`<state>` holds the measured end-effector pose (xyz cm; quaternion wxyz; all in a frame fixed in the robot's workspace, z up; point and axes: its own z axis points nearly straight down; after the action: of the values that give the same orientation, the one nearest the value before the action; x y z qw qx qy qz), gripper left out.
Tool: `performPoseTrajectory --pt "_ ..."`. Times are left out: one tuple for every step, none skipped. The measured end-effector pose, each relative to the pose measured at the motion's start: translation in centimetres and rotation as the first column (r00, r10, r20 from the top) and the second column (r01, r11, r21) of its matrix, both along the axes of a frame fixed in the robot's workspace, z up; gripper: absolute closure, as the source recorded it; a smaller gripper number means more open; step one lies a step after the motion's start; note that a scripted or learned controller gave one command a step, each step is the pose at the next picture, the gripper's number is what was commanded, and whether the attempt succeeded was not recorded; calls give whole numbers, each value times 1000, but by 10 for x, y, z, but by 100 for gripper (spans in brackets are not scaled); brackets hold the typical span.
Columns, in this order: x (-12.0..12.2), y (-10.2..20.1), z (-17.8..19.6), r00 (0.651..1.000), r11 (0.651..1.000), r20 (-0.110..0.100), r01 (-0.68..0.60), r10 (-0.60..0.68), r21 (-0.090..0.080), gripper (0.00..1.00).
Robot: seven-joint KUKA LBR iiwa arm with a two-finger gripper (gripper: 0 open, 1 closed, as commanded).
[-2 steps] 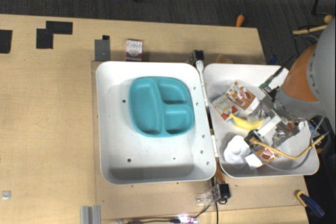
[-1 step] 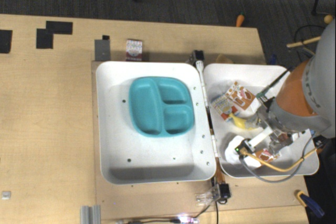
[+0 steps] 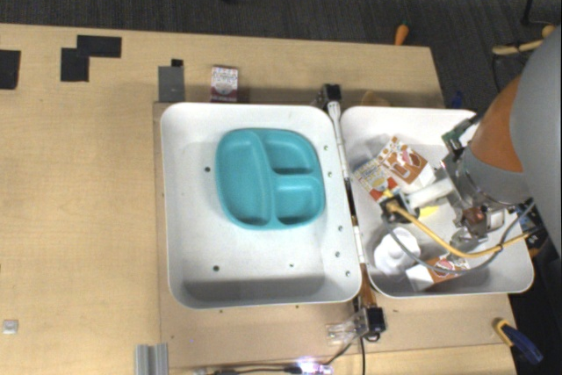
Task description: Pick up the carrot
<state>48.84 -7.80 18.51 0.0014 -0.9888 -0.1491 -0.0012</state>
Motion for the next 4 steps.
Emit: performPoseTrajectory --pt "2 1 9 1000 1000 -2 -22 22 2 100" --pt "0 39 58 999 999 1 51 -51 0 100" --pt "0 38 58 999 999 0 51 -51 -1 0" --pt "25 -34 133 1000 1000 5 17 -17 -6 0"
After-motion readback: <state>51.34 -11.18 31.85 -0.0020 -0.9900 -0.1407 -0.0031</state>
